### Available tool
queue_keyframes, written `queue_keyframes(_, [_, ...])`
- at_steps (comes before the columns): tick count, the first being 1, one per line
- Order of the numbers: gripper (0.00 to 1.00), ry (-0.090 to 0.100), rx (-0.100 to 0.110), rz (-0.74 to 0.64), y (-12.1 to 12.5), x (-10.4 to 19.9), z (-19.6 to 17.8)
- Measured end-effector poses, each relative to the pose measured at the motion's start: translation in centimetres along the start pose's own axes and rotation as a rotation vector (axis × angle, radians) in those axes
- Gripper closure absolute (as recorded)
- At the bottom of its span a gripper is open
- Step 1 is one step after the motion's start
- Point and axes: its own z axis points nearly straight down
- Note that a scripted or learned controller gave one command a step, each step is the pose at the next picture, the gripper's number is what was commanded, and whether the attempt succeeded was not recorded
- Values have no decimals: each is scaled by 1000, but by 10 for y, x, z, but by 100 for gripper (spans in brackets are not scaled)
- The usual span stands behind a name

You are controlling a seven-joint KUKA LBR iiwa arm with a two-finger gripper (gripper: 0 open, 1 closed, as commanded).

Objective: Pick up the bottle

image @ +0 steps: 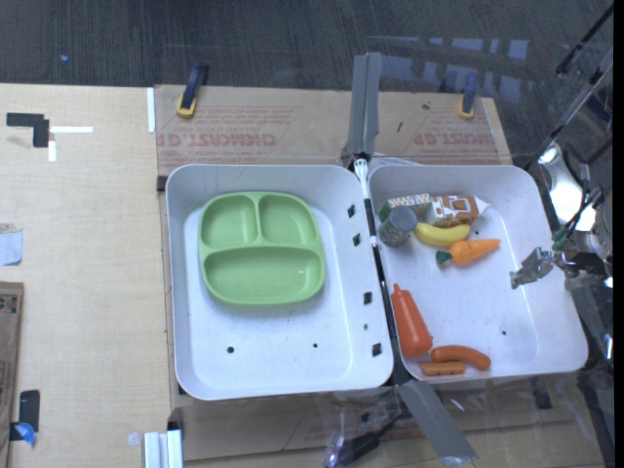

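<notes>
— From up here, looking down on the bench, where's the bottle?

— In the right bin (546,291), lying on its side along the left wall. It's the orange-red bottle (410,322), cap end toward the top of the view, body slanting down toward the bin's near corner. Just beyond its lower end there's a sausage (460,356) and a small carrot piece (444,369) under that.

— And the gripper?

— The gripper (531,267) sits at the right side of that same bin, near the right wall, well apart from the bottle. It's small and grey against the white, so I honestly cannot tell how it's set.

— What else is in there?

— A cluster at the far end: a banana (441,232), a carrot (472,251), a small box (454,207), something round and dark (397,225). The left bin (195,349) has a green divided plate (261,249).

— So what stage is this?

— I'd judge it's the approach, nothing gripped. Next it has to travel left across the bin, come down over the bottle's middle, and turn so it closes across the narrow body. The wall sits tight beside the bottle, so there's little room on that side.
</notes>
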Motion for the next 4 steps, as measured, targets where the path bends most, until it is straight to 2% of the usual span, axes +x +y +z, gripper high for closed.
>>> queue_keyframes(1, [0,1,5,530,9,81,69])
queue_keyframes(2, [0,3,4,482,-21,26,83])
queue_keyframes(3, [0,17,6,707,-17,18,81])
queue_keyframes(4, [0,2,14,1014,26,22,84])
